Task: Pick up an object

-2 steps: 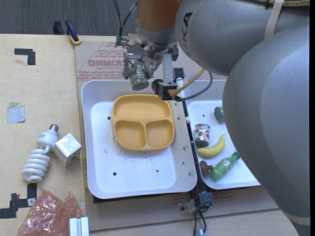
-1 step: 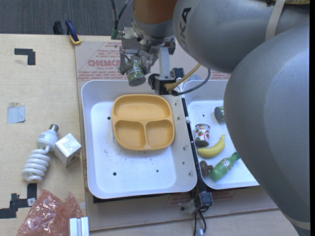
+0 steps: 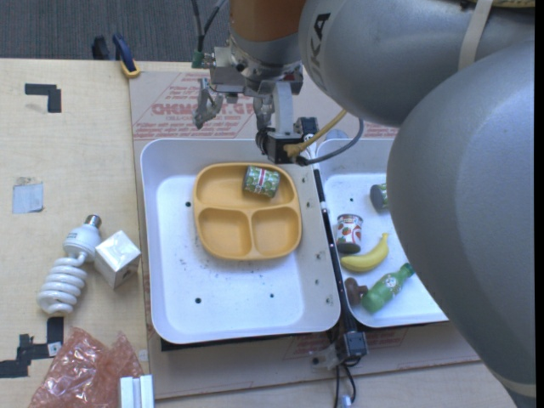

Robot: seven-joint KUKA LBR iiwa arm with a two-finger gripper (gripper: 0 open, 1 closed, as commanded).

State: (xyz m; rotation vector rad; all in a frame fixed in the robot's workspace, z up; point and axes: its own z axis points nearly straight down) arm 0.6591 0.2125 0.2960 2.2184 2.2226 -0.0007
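My gripper [image 3: 237, 117] hangs over the far rim of the left bin [image 3: 161, 253], open, with nothing between its fingers [image 3: 205, 109]. Just in front of it a yellow divided plate [image 3: 246, 228] lies in the left bin. A small green can [image 3: 262, 181] rests on its side in the plate's far compartment. The right bin [image 3: 416, 313] holds a red-labelled can [image 3: 349, 230], a banana [image 3: 367, 256], a green bottle [image 3: 388, 286] and a dark can [image 3: 378, 195] partly hidden by the arm.
The grey arm covers the right side and much of the right bin. On the bench left of the bins lie a spiral light bulb [image 3: 66, 272], a white cube [image 3: 117, 257] and a red mesh bag [image 3: 85, 371]. A blue clamp [image 3: 126, 56] sits at the back.
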